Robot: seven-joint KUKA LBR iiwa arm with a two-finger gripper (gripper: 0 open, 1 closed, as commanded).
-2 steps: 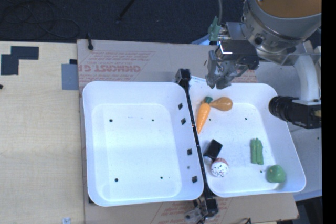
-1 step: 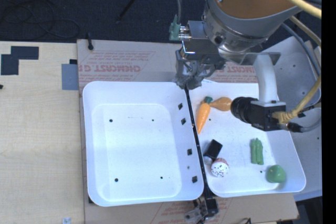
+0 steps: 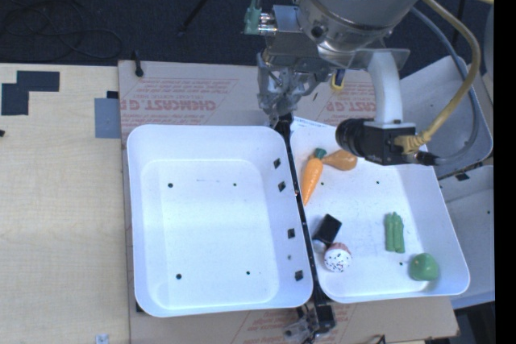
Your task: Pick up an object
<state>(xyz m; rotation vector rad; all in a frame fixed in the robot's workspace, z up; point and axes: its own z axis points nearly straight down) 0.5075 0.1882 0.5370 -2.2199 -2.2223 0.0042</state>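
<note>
My gripper (image 3: pixel 280 102) hangs under the grey and orange wrist, above the far end of the divider between the two white bins. In the right bin (image 3: pixel 435 205) lie an orange carrot (image 3: pixel 310 176) with a green top and an orange-brown piece (image 3: pixel 340 160) near the far-left corner. A black block (image 3: pixel 326 229) and a white speckled ball (image 3: pixel 337 258) sit by the divider towards the front. A green pod (image 3: pixel 393 232) and a round green object (image 3: pixel 423 267) lie at the front right. All these objects rest in the bin, below and in front of the gripper.
The left bin (image 3: pixel 153 149) sits beside the right one on a cardboard sheet (image 3: pixel 193 97). A black cylinder on a white arm (image 3: pixel 375 141) juts over the right bin's far edge. Yellow and grey hoses (image 3: pixel 459 93) hang at the right.
</note>
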